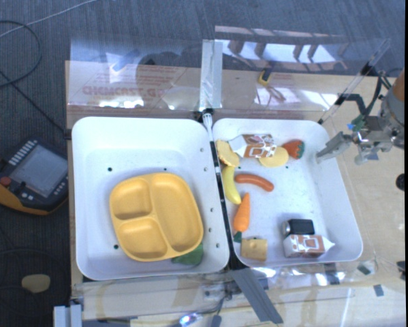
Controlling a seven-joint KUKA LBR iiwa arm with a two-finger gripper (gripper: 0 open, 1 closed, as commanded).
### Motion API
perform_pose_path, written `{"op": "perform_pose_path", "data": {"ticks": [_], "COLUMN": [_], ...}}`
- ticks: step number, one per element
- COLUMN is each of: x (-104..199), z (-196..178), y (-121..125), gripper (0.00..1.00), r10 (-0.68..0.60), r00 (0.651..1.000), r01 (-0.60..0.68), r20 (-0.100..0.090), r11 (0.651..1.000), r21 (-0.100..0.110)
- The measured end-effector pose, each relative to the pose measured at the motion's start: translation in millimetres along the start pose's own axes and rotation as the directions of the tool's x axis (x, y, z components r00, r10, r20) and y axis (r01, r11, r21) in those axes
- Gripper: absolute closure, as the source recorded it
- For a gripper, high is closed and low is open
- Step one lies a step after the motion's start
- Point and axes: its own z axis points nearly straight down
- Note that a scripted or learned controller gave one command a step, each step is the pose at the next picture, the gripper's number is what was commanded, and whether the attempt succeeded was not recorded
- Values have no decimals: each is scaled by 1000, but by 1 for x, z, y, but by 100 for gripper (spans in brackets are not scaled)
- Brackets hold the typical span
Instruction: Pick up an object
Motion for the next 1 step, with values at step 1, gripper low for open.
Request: {"op": "perform_pose_path", "data": {"ticks": [1], "x": [47], "z": [157], "y": [31], "gripper": [0], "r10": [-60], "r00": [998], "r01": [60], "r20": [7], "r11": [998], "r21": [-23]}}
